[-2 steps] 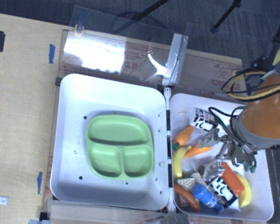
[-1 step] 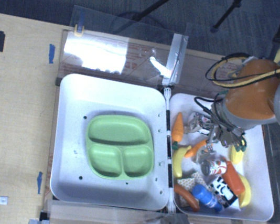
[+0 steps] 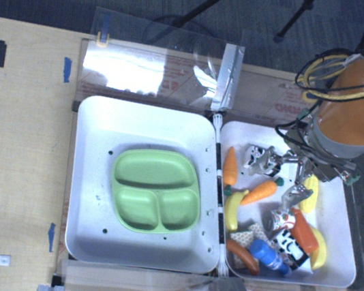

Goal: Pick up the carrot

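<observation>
Arm: grey KUKA arm with its orange band (image 3: 358,102) reaches in at 2 o'clock, over the upper part of the right bin.
Jaws: the gripper (image 3: 292,194) hangs over the right bin's middle, pointing down; whether the jaws are spread or pressed together cannot be told, since clutter sits behind them.
Carrot: an orange carrot (image 3: 260,192) lies slantwise in the right bin, just at 9 o'clock of the gripper, near it and not between the jaws.
Second carrot: another orange carrot (image 3: 231,167) lies nearly upright against the bin's left wall, at 10 o'clock of the first.
Right bin: white bin (image 3: 345,262) holds a banana (image 3: 232,211) at 7 o'clock of the carrot, a blue item (image 3: 266,253) and a red-brown sausage-like piece (image 3: 241,256) toward 6 o'clock, and an orange-red piece (image 3: 305,232) with yellow beside it at 4 o'clock.
Left bin: white bin (image 3: 89,160) carries a green divided plate (image 3: 156,189) at its middle.
Worktop: pale wood worktop (image 3: 15,148) extends to 9 o'clock, marked with black and blue tape.
</observation>
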Robot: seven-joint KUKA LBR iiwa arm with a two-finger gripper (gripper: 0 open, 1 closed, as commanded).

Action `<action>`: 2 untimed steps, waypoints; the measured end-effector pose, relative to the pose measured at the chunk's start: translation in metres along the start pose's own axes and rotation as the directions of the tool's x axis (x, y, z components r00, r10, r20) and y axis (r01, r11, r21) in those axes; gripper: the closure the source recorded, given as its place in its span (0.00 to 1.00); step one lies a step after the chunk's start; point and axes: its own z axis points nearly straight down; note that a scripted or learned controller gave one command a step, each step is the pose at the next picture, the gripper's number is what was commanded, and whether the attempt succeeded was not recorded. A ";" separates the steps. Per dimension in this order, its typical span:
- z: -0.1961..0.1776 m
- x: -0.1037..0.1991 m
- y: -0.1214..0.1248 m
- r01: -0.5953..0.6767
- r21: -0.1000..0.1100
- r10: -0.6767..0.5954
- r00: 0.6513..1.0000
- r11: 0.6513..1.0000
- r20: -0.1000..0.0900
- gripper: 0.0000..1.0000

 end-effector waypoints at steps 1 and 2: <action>0.081 -0.015 -0.032 0.437 -0.002 -0.437 0.899 0.899 0.001 0.00; 0.053 0.041 -0.014 0.592 -0.007 -0.592 0.806 0.806 -0.001 0.00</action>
